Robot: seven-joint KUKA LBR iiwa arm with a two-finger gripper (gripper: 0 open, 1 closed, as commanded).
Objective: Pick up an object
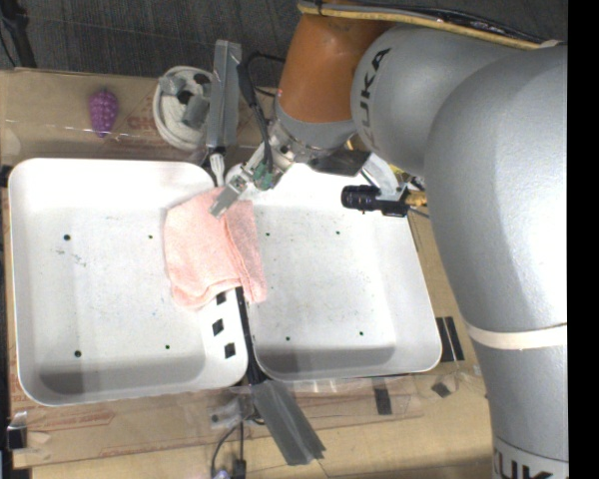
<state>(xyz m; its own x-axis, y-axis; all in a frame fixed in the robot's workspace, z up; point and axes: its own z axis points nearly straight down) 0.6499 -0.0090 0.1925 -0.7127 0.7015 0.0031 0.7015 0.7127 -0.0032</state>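
A pink cloth [212,249] lies crumpled over the divider between the two white bins, most of it in the left bin [90,297] and one fold hanging into the right bin [349,287]. My gripper [232,194] is down at the cloth's upper right corner and touches its top edge. The grey arm with its orange band reaches in from the upper right. The gripper's tip is small against the cloth, and its state is unclear.
A small purple object [103,111] sits on the bench behind the left bin. A white round fixture [183,103] stands beside it. A black part [374,200] juts from the arm above the right bin. A grey bracket [285,422] lies at the front edge.
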